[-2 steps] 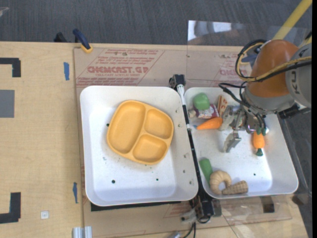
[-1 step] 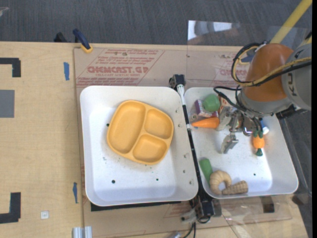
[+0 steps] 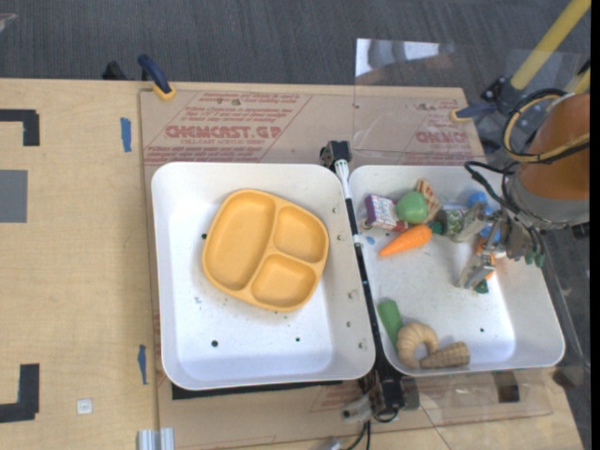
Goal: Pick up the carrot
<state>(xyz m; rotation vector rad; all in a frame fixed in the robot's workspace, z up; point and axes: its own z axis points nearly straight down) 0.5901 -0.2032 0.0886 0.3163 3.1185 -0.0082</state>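
Observation:
The orange carrot [image 3: 406, 242] lies on the floor of the right bin [image 3: 525, 331], in its upper left part, with its tip pointing left toward the divider. My gripper [image 3: 478, 272] hangs over the right bin's middle right, a hand's width to the right of the carrot and apart from it. Nothing shows in the gripper. The arm with its orange band [image 3: 561, 148] comes in from the upper right.
A green ball [image 3: 411, 206], a purple packet [image 3: 380, 211] and small toys [image 3: 456, 219] crowd just behind the carrot. A green vegetable [image 3: 388, 313], a bread roll [image 3: 416, 339] and a cone [image 3: 448, 354] lie at the bin's front. A yellow divided plate [image 3: 265, 249] sits in the left bin [image 3: 187, 345].

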